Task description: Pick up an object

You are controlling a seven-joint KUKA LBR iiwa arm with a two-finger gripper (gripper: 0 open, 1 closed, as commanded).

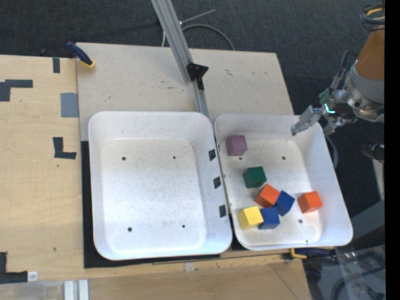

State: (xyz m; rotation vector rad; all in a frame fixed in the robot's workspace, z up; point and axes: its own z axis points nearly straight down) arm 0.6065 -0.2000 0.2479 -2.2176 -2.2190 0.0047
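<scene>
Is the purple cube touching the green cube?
Apart. The camera view shows bare white bin floor between the purple cube and the green cube.

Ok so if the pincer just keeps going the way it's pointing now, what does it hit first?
The pincer hangs over the right bin's upper right corner, angled down and left. Going straight on, it would probably meet the bin's bare floor near that corner first; the purple block lies farther along. Depth is hard to judge from above.
</scene>
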